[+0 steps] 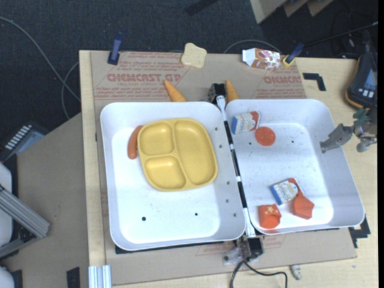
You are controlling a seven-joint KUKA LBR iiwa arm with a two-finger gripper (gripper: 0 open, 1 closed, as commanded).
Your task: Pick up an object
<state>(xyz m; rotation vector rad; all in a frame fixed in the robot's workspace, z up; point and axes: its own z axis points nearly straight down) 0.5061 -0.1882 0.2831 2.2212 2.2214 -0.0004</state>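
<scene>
The right bin (336,179) holds a small blue and white carton (245,122), an orange-red ball (265,136), a second blue and white carton (284,191) and two red-orange pieces (303,207) (269,216) near its front. My gripper (348,140) hangs over the right rim of this bin, at the view's right edge, with its two fingers apart and nothing between them. It is well to the right of the ball and behind the front group. In the left bin (120,209) lie a yellow divided plate (177,153) and a red sausage (132,143) by the plate's left side.
Behind the bins on the brown board lie a bread slice (194,55), two orange carrots (174,91) (231,91) and a small carton (261,58). Blue clips (114,48) hold the board's back edge. A dark device (363,80) sits at the far right.
</scene>
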